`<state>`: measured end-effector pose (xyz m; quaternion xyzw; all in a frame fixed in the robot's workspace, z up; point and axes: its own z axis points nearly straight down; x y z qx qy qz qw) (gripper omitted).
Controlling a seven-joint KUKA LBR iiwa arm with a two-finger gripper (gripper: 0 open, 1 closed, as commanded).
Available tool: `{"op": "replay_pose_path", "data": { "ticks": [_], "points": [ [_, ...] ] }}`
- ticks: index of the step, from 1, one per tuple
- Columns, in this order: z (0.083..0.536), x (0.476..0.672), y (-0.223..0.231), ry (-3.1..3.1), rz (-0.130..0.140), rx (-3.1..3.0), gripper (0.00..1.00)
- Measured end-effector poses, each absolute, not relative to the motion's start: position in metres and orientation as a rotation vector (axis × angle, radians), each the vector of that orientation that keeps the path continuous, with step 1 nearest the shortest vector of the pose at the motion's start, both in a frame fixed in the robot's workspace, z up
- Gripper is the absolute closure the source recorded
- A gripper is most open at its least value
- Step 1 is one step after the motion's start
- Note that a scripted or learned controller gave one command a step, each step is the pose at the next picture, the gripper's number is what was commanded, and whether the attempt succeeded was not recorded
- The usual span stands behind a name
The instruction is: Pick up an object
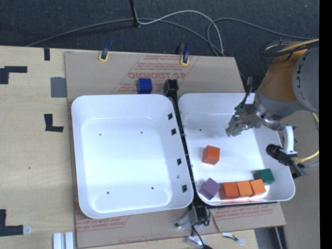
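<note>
Nearest the camera, along the right bin's (270, 193) front wall, a purple cube (209, 188) sits tilted beside a touching row of three orange blocks (242, 189), with a green cube (265, 176) just behind the row's right end. All look matte and square-edged. Further in, a lone orange cube (210, 155) rests on the smooth white floor, apart from the rest. Above and right of it hangs the gripper (234, 128), dark metal, with nothing visibly held; how wide it stands I cannot tell. The left bin (83, 154) is glossy, round-cornered. Beyond it, a blue cube (144, 85) lies on cardboard (207, 71).
</note>
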<state>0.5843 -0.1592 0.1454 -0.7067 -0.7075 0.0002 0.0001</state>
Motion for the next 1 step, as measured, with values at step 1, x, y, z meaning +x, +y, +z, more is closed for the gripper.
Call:
{"op": "replay_pose_path", "data": {
  "ticks": [1],
  "points": [
    [0.2035,0.5818,-0.1672,-2.224,-0.003,-2.224,1.00]
  ]
}}
